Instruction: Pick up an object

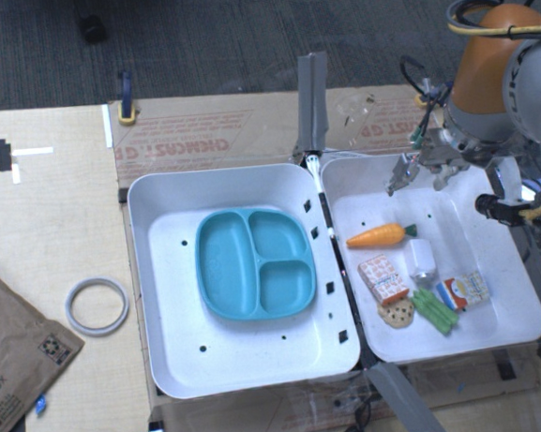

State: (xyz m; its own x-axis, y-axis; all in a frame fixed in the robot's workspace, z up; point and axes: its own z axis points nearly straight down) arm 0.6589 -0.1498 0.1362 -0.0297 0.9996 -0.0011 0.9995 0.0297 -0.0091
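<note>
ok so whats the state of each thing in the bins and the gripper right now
gripper: fingers spread, nothing between them, above the right bin's far edge
carrot: lying flat in the right bin
red-and-white box: lying flat
cookie: flat on the bin floor
green piece: lying flat
blue divided plate: upright in the left bin, compartments bare
tape roll: flat on the bench

It was a robotics lab: a grey-and-orange KUKA arm reached over a plywood desk bearing two white bins, with cardboard sheeting, a tape roll and dark carpet beyond.
</note>
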